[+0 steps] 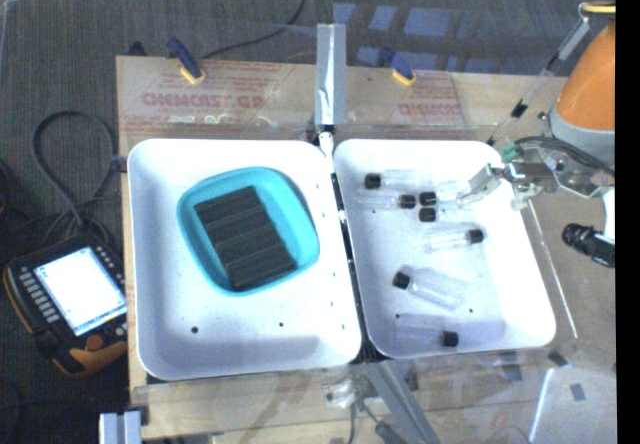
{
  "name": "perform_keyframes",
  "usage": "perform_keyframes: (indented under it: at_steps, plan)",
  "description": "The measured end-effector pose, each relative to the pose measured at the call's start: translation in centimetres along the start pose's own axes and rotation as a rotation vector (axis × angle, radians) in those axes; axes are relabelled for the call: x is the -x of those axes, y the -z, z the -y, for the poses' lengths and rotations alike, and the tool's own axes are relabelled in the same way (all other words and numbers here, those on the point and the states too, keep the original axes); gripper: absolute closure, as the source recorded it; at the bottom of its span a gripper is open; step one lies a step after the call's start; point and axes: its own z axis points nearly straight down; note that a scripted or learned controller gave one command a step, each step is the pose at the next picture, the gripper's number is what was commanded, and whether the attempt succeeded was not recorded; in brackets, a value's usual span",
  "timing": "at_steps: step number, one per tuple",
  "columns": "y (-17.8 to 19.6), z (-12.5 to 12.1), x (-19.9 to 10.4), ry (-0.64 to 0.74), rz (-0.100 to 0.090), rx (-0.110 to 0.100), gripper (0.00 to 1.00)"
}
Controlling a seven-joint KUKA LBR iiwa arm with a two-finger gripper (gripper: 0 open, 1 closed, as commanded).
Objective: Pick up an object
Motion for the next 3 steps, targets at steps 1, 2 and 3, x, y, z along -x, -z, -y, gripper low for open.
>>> perform_keyframes:
  at_steps: [1,2,3]
  plan:
    - [-9.7,-1.3,-3.4,0.058,0.001,-0.001,0.00]
    - [3.9,-3.8,2.8,0.143,0.004,0.002,0.00]
    - [-11.9,-4.9,2.0,0.139,-0.003,0.008,0.00]
